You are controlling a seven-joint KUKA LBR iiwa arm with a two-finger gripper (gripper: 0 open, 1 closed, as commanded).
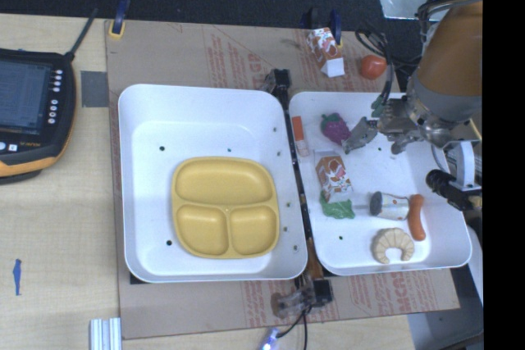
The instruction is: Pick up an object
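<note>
- The gripper (379, 137) hovers in the right bin (459, 254), fingers spread wide, holding nothing.
- The purple grapes (334, 127) lie just left of the gripper, the nearest target.
- They look light, bumpy and probably hard plastic, so likely slippery.
- Pinch across the widest part of the bunch, not the stem.

Two bins side by side before me. Left bin (139, 176) holds divided tray (225, 206). Right bin (443, 258): grapes (334, 127) at back; carton (332, 176) in middle, leafy piece (338, 209) in front of it; croissant (394, 245) at front, sausage (417, 217) right of it. My gripper (382, 133) hangs over back of right bin, right of grapes. Tomato (372, 66) behind right bin. Pendant (33, 112) far left of bins.
</note>
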